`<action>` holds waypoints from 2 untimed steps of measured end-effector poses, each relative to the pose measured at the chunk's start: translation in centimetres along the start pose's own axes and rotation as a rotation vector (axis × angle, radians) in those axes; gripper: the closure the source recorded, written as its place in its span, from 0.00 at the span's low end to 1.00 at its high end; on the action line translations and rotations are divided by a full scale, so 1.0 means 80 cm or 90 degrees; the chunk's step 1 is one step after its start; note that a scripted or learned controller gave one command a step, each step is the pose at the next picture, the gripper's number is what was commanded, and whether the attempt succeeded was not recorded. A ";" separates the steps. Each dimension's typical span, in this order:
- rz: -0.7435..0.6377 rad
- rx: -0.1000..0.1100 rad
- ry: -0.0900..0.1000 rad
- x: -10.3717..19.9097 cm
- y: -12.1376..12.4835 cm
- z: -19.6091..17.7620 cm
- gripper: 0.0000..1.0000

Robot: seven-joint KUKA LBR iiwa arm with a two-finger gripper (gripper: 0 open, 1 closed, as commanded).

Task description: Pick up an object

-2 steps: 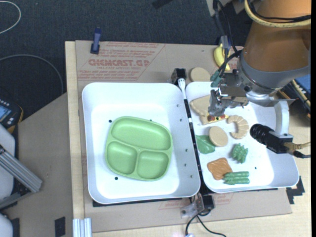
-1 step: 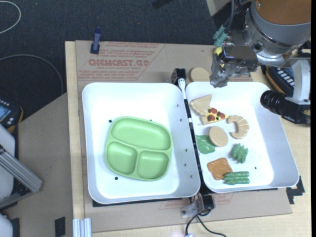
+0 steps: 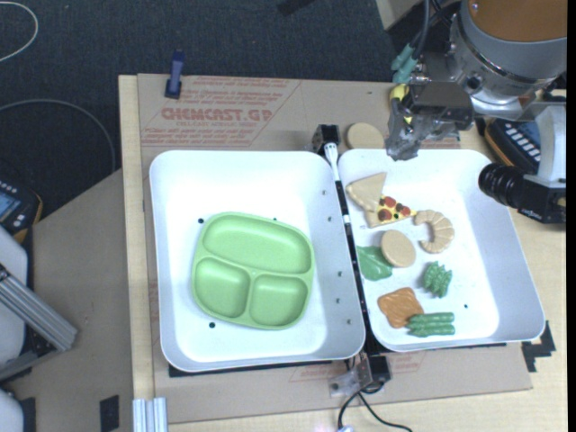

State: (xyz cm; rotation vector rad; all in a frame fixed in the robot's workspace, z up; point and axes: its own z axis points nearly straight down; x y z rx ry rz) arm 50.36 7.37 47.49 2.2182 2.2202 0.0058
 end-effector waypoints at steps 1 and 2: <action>0.001 0.008 -0.001 0.007 -0.033 0.087 1.00; 0.001 0.000 0.000 0.007 -0.030 0.069 1.00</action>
